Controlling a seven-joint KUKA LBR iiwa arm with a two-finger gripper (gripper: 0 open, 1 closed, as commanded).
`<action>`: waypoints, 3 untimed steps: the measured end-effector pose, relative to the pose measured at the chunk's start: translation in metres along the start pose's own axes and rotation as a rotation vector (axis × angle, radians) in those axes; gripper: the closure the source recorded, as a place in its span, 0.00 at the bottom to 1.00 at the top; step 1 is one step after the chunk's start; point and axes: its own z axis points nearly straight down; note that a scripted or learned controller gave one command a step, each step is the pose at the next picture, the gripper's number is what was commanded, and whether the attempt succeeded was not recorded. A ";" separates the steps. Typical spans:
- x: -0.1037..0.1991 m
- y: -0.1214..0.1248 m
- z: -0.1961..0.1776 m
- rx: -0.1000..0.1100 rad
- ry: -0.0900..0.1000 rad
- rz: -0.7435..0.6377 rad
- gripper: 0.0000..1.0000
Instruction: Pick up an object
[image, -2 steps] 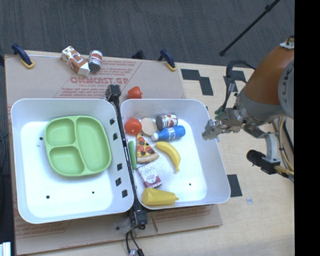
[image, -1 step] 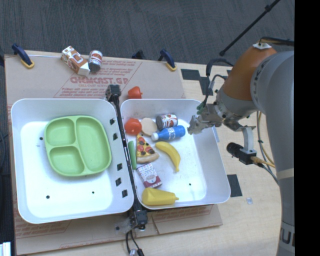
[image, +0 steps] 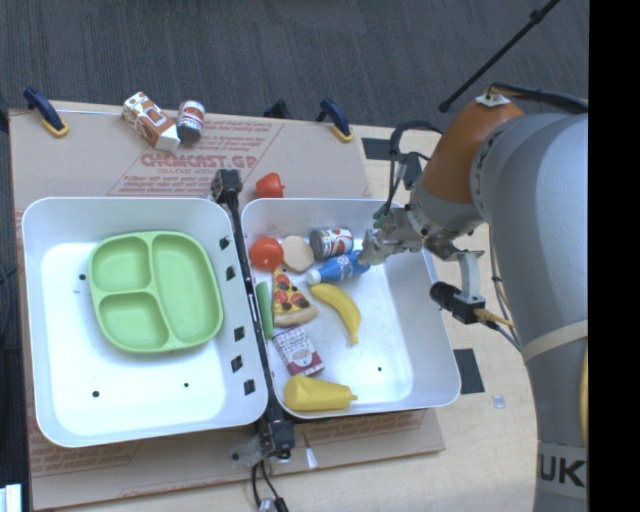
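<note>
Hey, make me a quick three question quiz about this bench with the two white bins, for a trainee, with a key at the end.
1. True or false: the green divided plate lies in the left bin.
2. Which item lies nearest the pincer? A. blue bottle B. yellow squeeze bottle C. pizza slice
3. Fill in: the banana lies in the ____ bin.

Key: 1 true; 2 A; 3 right.
</note>
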 end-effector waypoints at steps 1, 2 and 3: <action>0.000 -0.001 0.002 0.003 0.001 0.000 0.00; 0.001 -0.072 0.032 0.010 0.004 0.001 0.00; 0.002 -0.072 0.021 0.011 0.004 -0.002 1.00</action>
